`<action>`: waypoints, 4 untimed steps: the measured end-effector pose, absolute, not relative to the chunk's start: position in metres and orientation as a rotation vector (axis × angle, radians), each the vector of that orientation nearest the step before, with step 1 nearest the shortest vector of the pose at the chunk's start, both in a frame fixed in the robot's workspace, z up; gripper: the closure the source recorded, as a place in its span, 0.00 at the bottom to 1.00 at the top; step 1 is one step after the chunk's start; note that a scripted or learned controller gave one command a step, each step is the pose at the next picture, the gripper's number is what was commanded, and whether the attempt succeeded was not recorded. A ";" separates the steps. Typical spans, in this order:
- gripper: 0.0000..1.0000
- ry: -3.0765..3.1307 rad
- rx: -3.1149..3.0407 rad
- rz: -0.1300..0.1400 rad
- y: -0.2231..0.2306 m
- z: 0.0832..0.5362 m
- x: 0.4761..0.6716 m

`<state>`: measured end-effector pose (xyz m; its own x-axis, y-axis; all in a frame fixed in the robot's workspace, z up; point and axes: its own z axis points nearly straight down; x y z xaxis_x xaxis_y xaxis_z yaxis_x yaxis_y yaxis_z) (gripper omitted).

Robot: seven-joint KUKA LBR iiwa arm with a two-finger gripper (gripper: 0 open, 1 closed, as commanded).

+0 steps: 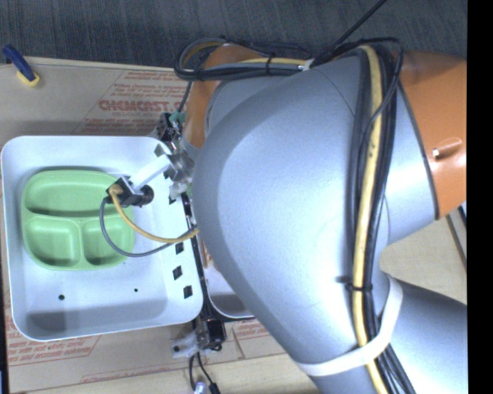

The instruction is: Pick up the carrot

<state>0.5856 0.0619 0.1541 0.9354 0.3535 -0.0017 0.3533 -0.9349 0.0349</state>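
Camera view: arm (312, 203) above the bins' shared edge, carrot hidden.
Gripper (174, 161) sits at the right wall of the left bin (90, 302), near a green tray (57, 220); jaw state cannot be told. The arm covers most of the right bin (230, 309), so the carrot's place cannot be told. Recommended: locate the carrot first, centre above it, descend straight, close across its narrow width.

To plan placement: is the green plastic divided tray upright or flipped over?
Upright: the green plastic divided tray shows three hollow compartments facing up.
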 end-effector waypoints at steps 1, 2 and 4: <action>1.00 1.035 2.971 -0.011 0.051 0.191 0.517; 1.00 1.045 2.971 -0.016 0.052 0.201 0.517; 1.00 1.056 2.962 -0.005 -0.002 0.297 0.527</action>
<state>0.5273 -0.0024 0.2967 0.7743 0.6328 -0.0022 0.6328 -0.7743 -0.0037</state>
